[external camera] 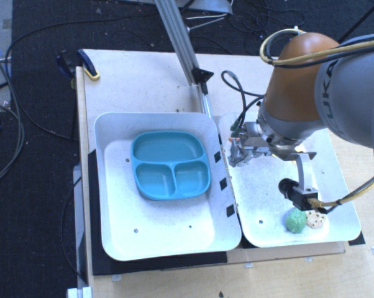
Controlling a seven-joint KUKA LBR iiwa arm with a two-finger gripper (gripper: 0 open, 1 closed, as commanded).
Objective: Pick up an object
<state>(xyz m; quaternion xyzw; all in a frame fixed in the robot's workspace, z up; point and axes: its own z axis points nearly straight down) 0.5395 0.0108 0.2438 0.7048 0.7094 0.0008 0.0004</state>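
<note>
A small green lumpy object lies near the front edge of the right bin. Touching its right side is a pale round piece with dark spots. My gripper hangs below the orange band of the arm, over the right bin's left side close to the wall shared by the two bins. It is well to the upper left of the green object, and I see nothing in it. A blue three-compartment plate lies flat in the left bin.
A black fitting on a cable hangs from the arm just above the green object. A slanted metal pole runs from the top of the view down to the back of the bins. Cables loop across the dark floor at left.
</note>
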